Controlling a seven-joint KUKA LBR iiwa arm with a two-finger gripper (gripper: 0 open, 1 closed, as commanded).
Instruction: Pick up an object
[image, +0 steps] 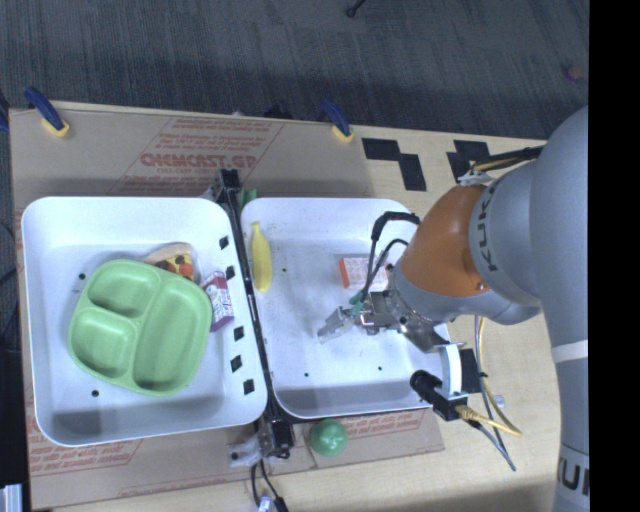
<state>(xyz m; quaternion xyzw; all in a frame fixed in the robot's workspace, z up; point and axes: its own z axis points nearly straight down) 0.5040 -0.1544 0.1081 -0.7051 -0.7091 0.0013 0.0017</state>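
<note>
At the near edge of the bench, a small green ball (327, 437) rests on the cardboard just outside the front rim of the right bin (300, 395), close to the seam where the two bins meet. Just beyond it, the gripper (338, 323) hangs low over the middle of the right bin, reaching in from the right beneath the arm (500, 250) with its orange band; whether its pincer is spread or closed cannot be told, and nothing can be made out in its grasp. Just behind the gripper, a small orange-and-white packet (355, 269) lies on the bin floor, partly tucked under the wrist cables. Farther left in the same bin, a yellow banana (261, 257) lies lengthwise against the wall beside the divider. In the left bin (60, 420), a green divided plate (139, 326) sits in the middle, with a purple-and-white wrapper (218, 300) touching its right edge and a slice of toy pizza (176, 260) at its far edge. Behind both bins, two blue clamps (47, 110) pin the cardboard sheet.
</note>
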